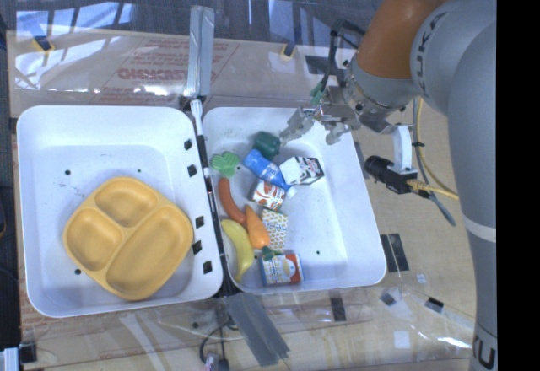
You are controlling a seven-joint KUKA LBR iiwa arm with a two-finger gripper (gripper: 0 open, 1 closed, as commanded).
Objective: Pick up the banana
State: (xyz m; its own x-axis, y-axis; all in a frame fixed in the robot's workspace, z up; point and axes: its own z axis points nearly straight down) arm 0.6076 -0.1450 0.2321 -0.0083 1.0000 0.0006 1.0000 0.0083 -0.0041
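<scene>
My two-finger gripper [314, 126] hovers over the right white bin's [354, 226] far edge, fingers apart, gripping nothing. Curved yellow banana [239, 249] lies near the bin's front-left corner, beside an orange carrot [256, 227].

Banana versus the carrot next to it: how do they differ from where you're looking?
The banana is yellow; the carrot is orange. The banana curves along the right bin's left wall; the carrot looks straighter and lies just right of it, toward the middle. The banana looks thicker. Both lie flat, lengthwise, side by side among the clutter.
</scene>
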